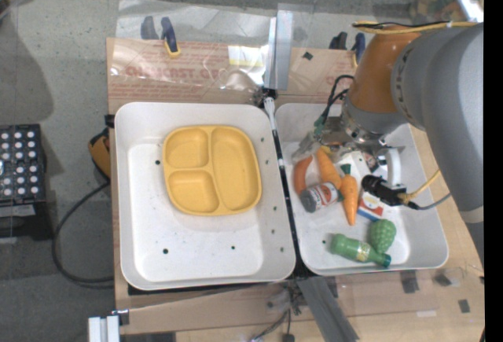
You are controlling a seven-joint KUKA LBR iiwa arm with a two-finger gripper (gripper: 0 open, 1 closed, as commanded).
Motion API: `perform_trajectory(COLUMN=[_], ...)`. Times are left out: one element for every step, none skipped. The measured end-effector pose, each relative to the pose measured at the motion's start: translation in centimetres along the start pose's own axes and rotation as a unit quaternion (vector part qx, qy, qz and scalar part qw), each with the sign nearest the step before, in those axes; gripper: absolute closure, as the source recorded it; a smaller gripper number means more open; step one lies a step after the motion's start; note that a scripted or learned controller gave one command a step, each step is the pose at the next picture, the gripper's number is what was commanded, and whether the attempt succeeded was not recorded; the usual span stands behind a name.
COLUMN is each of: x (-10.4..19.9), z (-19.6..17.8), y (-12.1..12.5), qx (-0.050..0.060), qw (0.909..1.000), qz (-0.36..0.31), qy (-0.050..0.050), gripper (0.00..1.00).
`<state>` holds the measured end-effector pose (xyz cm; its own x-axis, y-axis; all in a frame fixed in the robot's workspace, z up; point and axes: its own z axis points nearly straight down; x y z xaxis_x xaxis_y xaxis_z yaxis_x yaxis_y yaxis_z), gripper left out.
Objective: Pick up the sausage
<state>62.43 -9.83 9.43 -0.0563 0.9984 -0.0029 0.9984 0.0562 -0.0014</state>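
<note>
Gripper (343, 145) low over the right bin (428, 254), at about twelve o'clock in it, hanging off the grey arm with its orange band (377, 81); impossible to tell how far open, and nothing visibly held. Left to right: yellow three-part plate (212, 169) alone in the left bin (141, 246), well apart from everything else; then, hard by the wall between the bins, the sausage (302, 174), reddish-orange, lying at about nine o'clock in the right bin, touching a carrot (328, 165) and near a small can (321, 196); past these a second carrot (350, 199), a green bottle (357, 249) and a green knobbly toy (383, 234) toward five o'clock. Probably the approach step, grasp not yet made. Next: shift toward nine o'clock, centre over the sausage, then descend. Tight room there, with the wall on one side and the carrot on the other; open floor only toward seven o'clock.
</note>
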Motion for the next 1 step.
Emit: perform_trajectory(x=[-0.01], z=[-0.89], y=[-0.04], qx=[0.000], qw=[1.0000], qz=[0.001], qy=[0.001], gripper=[1.00])
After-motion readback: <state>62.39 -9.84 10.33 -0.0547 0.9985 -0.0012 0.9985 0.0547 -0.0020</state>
